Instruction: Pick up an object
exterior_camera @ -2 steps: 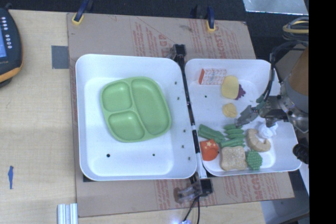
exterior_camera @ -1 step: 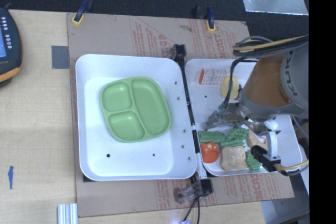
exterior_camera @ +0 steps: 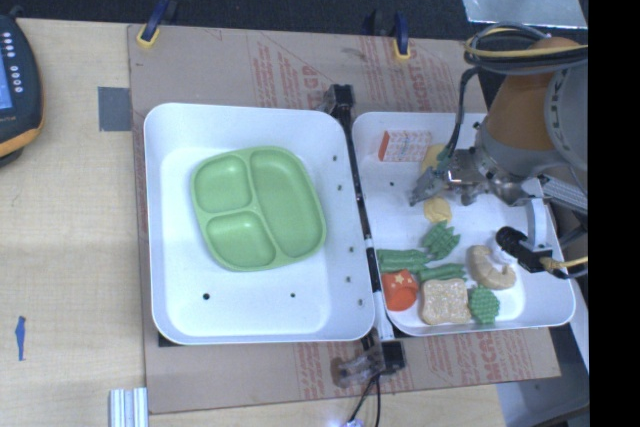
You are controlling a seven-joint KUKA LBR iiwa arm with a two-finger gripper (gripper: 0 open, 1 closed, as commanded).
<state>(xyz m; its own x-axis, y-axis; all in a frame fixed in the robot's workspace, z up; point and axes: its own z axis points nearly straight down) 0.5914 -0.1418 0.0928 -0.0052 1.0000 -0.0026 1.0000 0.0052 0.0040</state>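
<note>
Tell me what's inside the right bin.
The right bin holds toy food: a small box, a yellow piece, green vegetables, a tomato, toast and a mushroom. The gripper and arm cover the bin's upper right part.

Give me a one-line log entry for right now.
pincer: low in right bin, above yellow piece | grasp: not confirmed | left bin: green divided plate | task: pick pending
</note>
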